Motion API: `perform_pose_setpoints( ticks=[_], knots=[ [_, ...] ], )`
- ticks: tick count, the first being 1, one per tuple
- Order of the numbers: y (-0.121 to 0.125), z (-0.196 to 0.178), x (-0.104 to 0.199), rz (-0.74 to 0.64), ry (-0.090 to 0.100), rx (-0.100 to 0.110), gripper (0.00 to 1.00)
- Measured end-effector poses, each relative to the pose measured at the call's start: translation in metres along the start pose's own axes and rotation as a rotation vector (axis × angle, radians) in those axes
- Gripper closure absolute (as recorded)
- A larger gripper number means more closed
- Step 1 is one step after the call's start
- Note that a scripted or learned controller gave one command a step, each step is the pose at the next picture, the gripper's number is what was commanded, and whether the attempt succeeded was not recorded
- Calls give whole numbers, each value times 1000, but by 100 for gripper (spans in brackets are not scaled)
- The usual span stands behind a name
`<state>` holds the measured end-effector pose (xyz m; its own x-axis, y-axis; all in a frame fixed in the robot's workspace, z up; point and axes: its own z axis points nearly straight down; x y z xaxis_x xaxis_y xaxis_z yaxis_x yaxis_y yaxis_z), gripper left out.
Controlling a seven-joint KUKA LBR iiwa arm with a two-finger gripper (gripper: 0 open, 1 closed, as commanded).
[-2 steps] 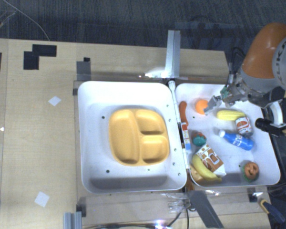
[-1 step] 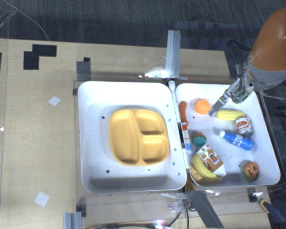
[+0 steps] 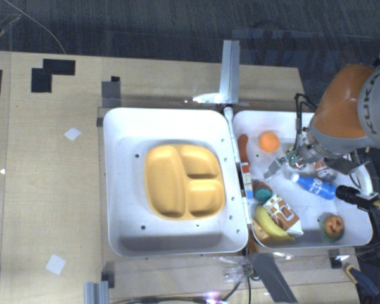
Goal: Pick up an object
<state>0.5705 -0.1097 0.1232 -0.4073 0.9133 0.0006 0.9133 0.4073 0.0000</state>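
bench: light wood | bearing: left white bin, right white bin, side by side, touching

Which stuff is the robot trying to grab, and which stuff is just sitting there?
For the job:
gripper
orange ball
blue bottle
banana
snack box
teal toy

Just lying about:
yellow tray
left bin
right bin

two white bins, one yellow tray (three compartments), one banana, one orange, one blue bottle
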Motion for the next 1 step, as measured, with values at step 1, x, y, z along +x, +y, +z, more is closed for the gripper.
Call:
perform_pose_setpoints(
  ticks=[1],
  knots=[
    [9,34,-41,-113,-8,-10,0]
  ],
)
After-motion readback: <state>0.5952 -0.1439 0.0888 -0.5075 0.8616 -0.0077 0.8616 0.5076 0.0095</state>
